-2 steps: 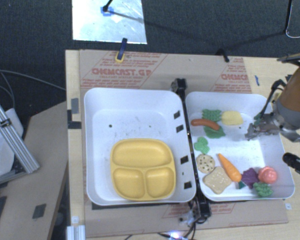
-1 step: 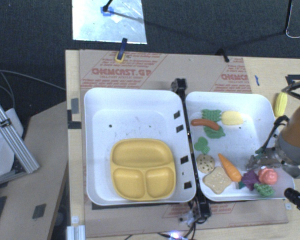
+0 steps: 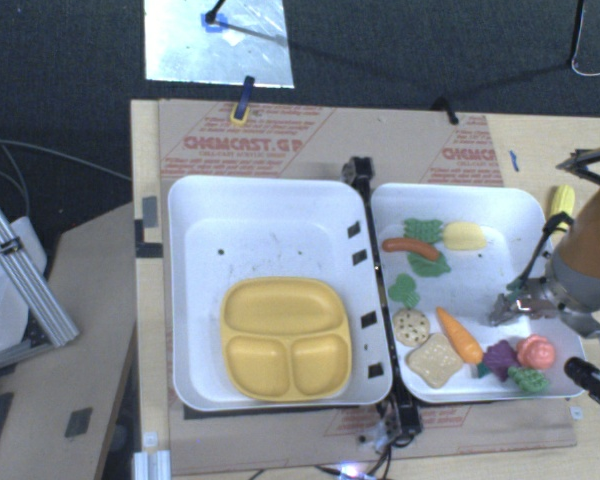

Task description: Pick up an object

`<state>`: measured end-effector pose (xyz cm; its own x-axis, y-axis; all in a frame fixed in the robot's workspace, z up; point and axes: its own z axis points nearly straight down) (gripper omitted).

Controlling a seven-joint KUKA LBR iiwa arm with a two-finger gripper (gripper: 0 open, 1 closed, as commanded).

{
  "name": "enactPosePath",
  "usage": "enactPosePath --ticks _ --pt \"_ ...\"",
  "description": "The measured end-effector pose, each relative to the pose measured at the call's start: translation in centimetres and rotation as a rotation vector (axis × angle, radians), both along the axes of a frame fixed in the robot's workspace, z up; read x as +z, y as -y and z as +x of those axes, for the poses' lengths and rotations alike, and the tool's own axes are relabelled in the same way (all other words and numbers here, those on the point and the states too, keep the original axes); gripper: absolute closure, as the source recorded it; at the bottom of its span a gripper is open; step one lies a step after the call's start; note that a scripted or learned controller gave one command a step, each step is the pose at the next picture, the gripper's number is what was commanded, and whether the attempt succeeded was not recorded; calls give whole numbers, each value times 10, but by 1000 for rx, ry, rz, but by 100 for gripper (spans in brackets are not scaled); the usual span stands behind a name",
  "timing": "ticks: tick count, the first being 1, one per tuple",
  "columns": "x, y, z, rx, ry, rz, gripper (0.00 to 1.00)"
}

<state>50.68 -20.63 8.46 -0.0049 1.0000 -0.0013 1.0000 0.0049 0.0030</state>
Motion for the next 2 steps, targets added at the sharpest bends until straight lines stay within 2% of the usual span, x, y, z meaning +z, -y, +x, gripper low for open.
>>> enactPosePath --ticks 1,2 --pt "0 -13 38 1 1 0 100" --pt "11 -13 38 1 2 0 100"
